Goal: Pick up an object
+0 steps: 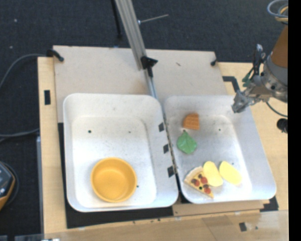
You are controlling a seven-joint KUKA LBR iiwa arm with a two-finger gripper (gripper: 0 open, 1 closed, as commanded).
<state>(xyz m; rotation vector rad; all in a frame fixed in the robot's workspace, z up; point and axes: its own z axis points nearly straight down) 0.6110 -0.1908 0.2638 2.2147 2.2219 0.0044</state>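
Yellow bowl [113, 179] in left bin [75, 109]

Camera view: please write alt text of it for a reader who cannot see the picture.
A grey robot arm reaches in from the right, its gripper over the far right rim of the right bin, which holds an orange block, a green leaf, a pizza slice and two yellow pieces. The left bin holds a yellow bowl.

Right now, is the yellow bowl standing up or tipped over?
Standing up. The bowl sits in the left bin, and its round open mouth faces upward.
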